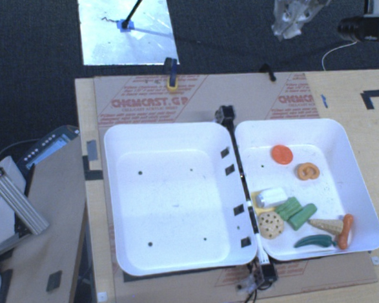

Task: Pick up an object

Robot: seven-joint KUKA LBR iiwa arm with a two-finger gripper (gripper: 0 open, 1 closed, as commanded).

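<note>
Tool [290,19] at the top right of the camera view, high above the far edge of the surface [341,92], beyond both bins; pale and blurred, so how far it is open cannot be told, and nothing can be seen held in it. Two white bins sit side by side on the surface, touching along their inner walls. Left bin [121,146] shows bare white floor with a few small dark dots. Right bin [344,137] carries all the objects. Orange disc [281,154] lies toward the far part of that bin, near its middle. Tan ring-shaped piece [307,171] just beside it, nearer the right wall. White block [269,196] against the left wall, with a bit of yellow under its near edge. Two green blocks [295,212] lie touching, just on the near side of the white block. Round speckled cookie [270,225] sits by the left wall toward the near left corner, close to the green blocks. Tan cone [325,224] points left, lying toward the near right corner. Dark green pod [314,240] lies along the near wall. Orange carrot-like piece [345,230] leans by the near right corner, touching the cone's wide end.
</note>
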